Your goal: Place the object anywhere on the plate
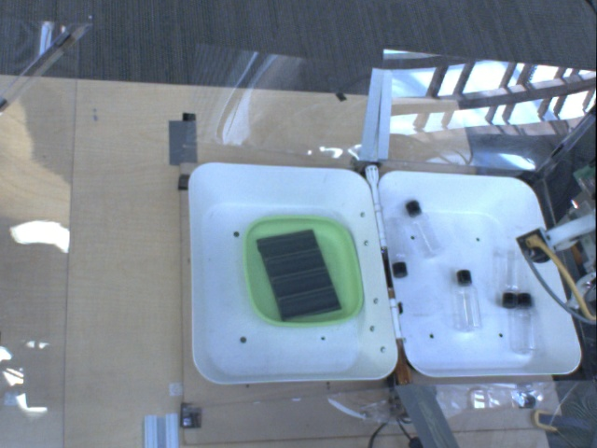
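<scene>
A green plate (256, 287) with rounded corners sits in the middle of the left white bin (210, 250). A dark grey ribbed rectangular block (298, 274) lies flat on the plate, turned slightly off square, well inside the rim. Several small clear vials with black caps lie in the right white bin (550, 353): one at the back left (413, 209), one near the middle (463, 277), a pair at the right (516, 299). A lone black cap (398, 269) rests close to the bin's left wall.
Part of the arm with yellow and white cables (564, 250) hangs over the right bin's right rim. A metal upright (376, 110) stands behind the seam between the bins. The wooden bench (93, 250) stretches to the left.
</scene>
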Robot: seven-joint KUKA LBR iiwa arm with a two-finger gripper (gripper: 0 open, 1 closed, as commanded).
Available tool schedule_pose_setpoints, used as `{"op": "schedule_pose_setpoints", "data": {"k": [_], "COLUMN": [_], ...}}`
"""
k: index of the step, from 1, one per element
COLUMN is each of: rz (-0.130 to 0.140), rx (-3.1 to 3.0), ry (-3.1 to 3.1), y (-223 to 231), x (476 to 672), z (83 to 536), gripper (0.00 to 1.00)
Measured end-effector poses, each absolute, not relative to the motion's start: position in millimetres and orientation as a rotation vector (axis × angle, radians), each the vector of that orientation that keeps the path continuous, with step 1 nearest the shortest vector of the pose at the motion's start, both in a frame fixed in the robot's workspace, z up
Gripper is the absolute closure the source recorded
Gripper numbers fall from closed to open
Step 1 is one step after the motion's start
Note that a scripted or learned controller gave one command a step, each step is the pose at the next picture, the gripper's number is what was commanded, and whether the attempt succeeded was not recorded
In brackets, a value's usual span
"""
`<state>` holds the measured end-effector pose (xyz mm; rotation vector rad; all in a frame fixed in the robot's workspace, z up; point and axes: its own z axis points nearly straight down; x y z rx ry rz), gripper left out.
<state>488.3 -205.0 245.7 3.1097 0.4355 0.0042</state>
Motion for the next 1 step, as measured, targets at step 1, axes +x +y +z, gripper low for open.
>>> {"op": "schedule_pose_setpoints", "data": {"k": [1], "rz": [0.006], "rx": [3.121], "ry": [0.336], "y": [-188.4], "x": [488.6], "z": [252.6], "gripper": [0.0]}}
